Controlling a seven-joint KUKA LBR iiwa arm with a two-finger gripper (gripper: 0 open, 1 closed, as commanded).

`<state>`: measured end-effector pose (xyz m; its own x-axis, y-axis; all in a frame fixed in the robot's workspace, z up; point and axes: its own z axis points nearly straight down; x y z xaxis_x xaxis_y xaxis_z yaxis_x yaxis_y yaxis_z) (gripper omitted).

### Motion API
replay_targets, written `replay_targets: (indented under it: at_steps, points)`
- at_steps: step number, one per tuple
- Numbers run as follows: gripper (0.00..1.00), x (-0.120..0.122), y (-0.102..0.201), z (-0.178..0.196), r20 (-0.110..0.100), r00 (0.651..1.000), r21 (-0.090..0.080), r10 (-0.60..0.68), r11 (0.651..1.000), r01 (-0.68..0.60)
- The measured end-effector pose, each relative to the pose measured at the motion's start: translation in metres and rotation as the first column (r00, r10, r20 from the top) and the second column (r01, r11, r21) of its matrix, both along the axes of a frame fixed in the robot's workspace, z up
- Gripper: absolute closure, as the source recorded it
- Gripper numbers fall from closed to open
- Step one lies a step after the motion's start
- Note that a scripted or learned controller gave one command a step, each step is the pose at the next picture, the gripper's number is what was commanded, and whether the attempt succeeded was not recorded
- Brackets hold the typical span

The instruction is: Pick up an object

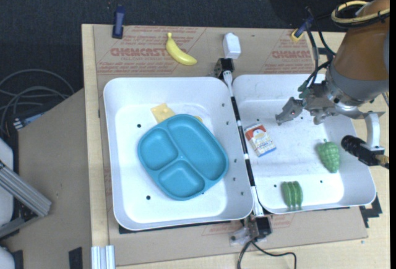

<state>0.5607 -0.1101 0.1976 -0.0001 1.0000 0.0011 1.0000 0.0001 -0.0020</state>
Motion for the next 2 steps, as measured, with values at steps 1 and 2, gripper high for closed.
replay_targets:
  at_steps: [1, 2]
  points:
    - [0.00, 0.020, -0.067, -0.054, 0.002, 1.000, -0.002, -0.001, 1.000, 0.001]
    - [0.00, -0.019, -0.104, -0.062, 0.000, 1.000, -0.001, -0.001, 1.000, 0.001]
